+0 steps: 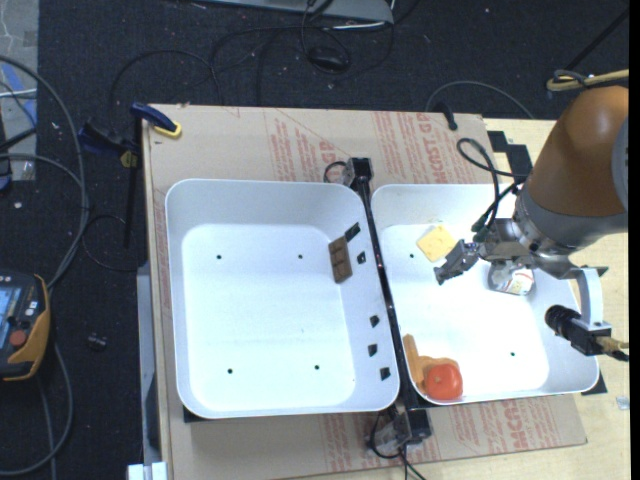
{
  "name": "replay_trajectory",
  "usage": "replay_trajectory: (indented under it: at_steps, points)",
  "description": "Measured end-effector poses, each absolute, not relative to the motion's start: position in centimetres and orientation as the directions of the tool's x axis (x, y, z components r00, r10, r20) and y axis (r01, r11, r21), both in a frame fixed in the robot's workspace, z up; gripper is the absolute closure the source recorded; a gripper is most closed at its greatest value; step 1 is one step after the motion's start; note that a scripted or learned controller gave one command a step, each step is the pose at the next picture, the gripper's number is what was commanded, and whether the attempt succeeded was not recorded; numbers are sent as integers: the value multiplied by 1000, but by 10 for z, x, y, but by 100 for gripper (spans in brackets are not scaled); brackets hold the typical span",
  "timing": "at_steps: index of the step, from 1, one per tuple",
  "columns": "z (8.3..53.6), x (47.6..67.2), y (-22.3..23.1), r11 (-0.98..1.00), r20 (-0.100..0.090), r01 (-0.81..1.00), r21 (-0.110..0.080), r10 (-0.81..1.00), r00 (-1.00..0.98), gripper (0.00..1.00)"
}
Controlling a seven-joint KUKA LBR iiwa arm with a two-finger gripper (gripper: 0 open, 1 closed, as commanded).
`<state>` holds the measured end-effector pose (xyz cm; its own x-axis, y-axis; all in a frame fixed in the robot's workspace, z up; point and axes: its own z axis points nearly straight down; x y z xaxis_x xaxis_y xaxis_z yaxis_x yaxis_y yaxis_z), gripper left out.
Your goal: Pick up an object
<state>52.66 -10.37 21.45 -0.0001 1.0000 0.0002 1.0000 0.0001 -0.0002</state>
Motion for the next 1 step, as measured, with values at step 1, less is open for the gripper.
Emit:
replay_trajectory:
  at_steps: [1]
  points:
    - [191,591,-86,3,0,1000,0,1000,-3,0]
